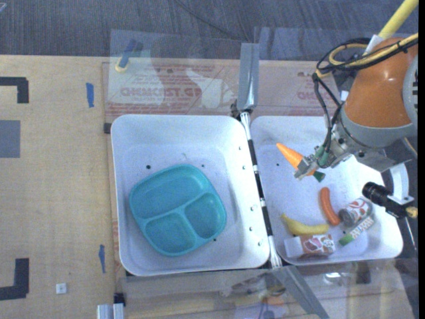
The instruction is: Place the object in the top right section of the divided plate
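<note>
A teal divided plate [176, 209] with three sections lies in the left white bin [126, 138]. In the right bin [265, 135], an orange toy carrot [288, 153] lies near the upper left, its point toward the far left. My gripper [310, 167] is low over the carrot's thick end, where a bit of green [319, 175] shows. The gripper's body hides the contact, so I cannot see whether the carrot is held. The grey arm with its orange band [375, 92] reaches in from the right.
Other items lie at the right bin's near side: a yellow banana [303, 226], an orange-red sausage [327, 206], a red-and-white can [355, 211] and a small flat packet [312, 245]. A metal divider [255, 178] separates the bins. Cables [339, 55] loop above the arm.
</note>
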{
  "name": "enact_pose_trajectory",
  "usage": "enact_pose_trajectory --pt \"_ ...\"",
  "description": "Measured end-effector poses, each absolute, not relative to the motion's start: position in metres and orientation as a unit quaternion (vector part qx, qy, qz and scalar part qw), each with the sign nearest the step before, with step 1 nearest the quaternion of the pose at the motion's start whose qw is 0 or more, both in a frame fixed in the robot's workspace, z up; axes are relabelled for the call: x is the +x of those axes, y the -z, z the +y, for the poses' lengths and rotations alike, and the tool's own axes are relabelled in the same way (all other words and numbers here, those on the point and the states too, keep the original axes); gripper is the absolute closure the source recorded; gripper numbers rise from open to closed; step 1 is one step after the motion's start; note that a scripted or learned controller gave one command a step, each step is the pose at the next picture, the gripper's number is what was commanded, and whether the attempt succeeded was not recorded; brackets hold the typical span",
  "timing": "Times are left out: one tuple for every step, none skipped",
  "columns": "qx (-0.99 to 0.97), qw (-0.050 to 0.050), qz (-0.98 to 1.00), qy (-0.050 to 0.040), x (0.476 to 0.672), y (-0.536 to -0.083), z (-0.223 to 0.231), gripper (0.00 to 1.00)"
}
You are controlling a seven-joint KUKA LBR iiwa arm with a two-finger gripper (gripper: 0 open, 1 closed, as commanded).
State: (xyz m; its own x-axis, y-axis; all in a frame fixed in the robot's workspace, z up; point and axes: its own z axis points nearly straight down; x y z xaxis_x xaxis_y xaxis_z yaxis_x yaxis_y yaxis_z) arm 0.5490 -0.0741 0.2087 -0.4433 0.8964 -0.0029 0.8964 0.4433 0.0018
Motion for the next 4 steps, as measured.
enact_pose_trajectory --pt "0.581 -0.001 0.814 0.0002 0.541 -0.184 -0.053 1.00" --pt "0.537 0.002 0.844 -0.0006 0.566 -0.202 0.019 1.00" --pt "0.556 0.001 0.831 -0.0005 0.576 -0.223 0.118 1.00" --pt "0.556 0.000 0.831 0.0005 0.549 -0.221 0.195 1.00"
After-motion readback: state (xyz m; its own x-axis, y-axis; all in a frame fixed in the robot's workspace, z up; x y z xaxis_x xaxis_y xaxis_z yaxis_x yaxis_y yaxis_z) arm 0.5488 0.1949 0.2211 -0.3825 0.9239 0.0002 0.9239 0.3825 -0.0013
